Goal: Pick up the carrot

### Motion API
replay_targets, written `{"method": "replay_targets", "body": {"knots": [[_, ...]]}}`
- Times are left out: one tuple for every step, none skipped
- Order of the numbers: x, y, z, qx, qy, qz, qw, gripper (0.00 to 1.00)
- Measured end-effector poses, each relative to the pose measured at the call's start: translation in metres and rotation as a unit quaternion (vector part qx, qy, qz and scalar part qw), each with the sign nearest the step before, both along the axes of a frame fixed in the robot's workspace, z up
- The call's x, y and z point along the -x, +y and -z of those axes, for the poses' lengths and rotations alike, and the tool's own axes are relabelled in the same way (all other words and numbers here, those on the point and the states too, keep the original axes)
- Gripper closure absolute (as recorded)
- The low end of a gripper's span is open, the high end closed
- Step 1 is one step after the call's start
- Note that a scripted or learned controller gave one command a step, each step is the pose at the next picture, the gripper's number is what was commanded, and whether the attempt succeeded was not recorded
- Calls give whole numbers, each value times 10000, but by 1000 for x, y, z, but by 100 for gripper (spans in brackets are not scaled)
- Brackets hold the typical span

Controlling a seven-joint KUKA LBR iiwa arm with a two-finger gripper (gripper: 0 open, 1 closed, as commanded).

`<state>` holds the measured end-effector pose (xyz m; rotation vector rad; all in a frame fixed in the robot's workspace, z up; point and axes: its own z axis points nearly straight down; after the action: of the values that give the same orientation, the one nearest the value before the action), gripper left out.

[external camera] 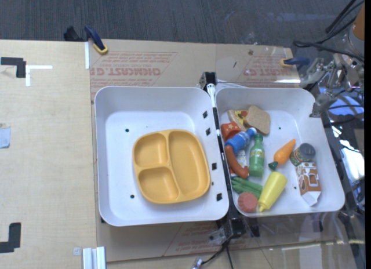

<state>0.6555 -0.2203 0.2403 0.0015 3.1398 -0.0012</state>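
Likely a robotics lab: two white bins (110, 163) on a cardboard-covered bench (35, 146), clamps (95, 40) and loose cables (339, 18).

Arm (342, 71) at far right edge, orange band at top corner

Bench (40, 163): two white bins (110, 146) side by side (cardboard, seemingly, beneath).

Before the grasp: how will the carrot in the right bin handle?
The carrot looks like a stiff plastic toy, probably light. Its smooth tapered body may slip from a pinch or roll. It lies tilted, close to the can, so fingers could nudge that.
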Motion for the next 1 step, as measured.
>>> {"method": "replay_targets", "body": {"knots": [[37,-2,99,20,-72,-523,9986,0]]}}
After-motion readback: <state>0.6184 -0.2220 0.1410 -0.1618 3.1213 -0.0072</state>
